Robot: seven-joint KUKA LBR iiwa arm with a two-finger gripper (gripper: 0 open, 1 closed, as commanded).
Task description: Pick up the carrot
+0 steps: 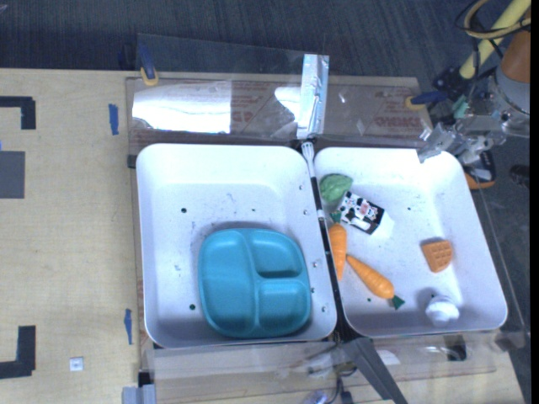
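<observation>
From here I see the blue tray (253, 282) in the left bin (160, 175), the carrot (369, 277) lying low in the right bin (484, 259), and my gripper (459, 137) at its far corner, jaws I cannot tell.

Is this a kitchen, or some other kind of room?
Probably a robot test bench in a lab, not a kitchen. Two white bins sit side by side on a bench, the food looks like toys, such as the carrot, and a robot's pincer hangs over the right bin's corner.
</observation>
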